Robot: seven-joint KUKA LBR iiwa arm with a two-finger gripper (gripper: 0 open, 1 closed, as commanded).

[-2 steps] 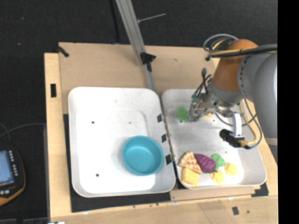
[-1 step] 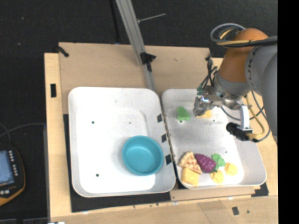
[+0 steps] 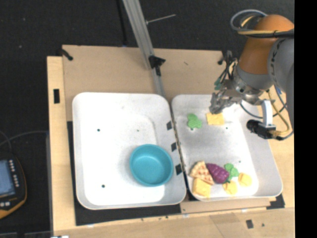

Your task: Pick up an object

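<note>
Jaws' state hard to tell, poised over yellow block point(image 3: 215, 118) at 12 o'clock in right bin point(image 3: 257, 148), green toy point(image 3: 194, 122) just beside at 9, toy pile point(image 3: 218, 177) at 6, blue bowl point(image 3: 151, 165) in left bin point(image 3: 99, 133)

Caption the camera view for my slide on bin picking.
Arm's pincer hovers at a yellow block in the right bin; a blue bowl sits in the left bin.

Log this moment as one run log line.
arm: over right bin | gripper: at yellow piece, far end | grasp: unclear | blue bowl: left bin
</note>
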